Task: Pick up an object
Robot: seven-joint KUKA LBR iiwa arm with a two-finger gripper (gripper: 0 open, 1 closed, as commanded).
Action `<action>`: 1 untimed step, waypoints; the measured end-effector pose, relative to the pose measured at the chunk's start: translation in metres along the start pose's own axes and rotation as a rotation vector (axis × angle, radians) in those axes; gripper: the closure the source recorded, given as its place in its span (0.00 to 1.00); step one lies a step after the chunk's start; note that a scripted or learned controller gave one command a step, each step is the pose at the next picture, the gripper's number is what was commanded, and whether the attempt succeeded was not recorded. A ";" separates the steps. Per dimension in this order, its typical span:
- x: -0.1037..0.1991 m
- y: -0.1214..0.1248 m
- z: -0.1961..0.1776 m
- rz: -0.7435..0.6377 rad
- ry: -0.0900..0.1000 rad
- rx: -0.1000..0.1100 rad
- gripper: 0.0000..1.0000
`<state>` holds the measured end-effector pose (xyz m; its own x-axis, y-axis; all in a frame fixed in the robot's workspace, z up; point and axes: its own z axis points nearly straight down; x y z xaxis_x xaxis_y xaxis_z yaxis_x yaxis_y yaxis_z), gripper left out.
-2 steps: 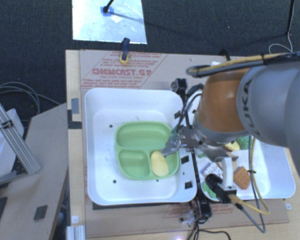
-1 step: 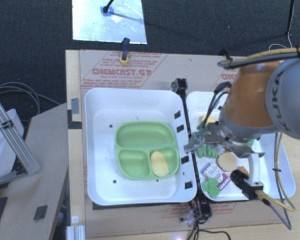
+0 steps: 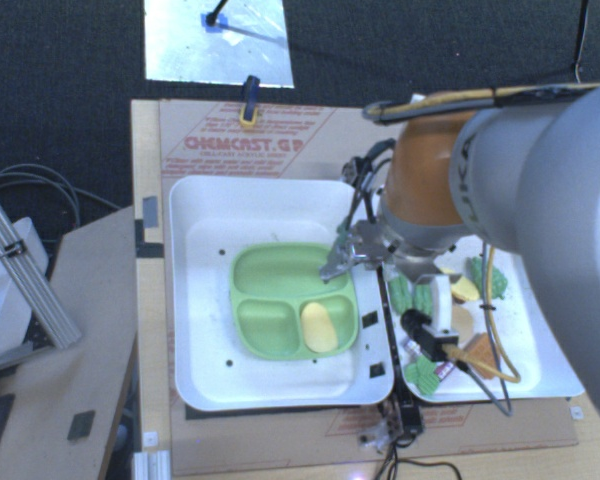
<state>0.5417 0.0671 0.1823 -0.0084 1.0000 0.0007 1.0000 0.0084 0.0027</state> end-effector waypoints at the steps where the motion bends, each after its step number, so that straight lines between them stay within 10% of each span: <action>1: 0.061 0.002 0.082 0.007 0.002 -0.012 0.00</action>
